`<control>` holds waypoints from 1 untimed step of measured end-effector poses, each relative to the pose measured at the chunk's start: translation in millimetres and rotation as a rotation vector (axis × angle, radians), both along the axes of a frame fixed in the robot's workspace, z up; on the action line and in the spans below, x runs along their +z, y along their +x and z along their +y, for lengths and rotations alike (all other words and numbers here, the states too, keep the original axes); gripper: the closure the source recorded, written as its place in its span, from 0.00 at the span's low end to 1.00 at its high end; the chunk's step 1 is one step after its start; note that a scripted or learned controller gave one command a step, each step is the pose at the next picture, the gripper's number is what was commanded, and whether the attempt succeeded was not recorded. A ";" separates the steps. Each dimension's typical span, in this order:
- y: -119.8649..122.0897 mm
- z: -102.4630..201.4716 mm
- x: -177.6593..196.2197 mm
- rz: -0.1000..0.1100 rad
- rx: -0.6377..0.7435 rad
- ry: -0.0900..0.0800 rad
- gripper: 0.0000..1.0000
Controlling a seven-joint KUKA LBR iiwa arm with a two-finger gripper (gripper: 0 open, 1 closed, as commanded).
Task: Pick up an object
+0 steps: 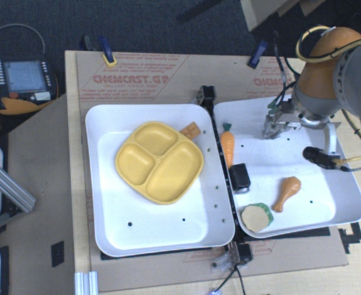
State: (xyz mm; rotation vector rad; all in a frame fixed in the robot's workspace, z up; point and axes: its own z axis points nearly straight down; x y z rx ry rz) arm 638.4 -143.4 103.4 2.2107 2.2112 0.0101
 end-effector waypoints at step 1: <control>-1.0 4.9 63.1 0.007 0.001 0.004 1.00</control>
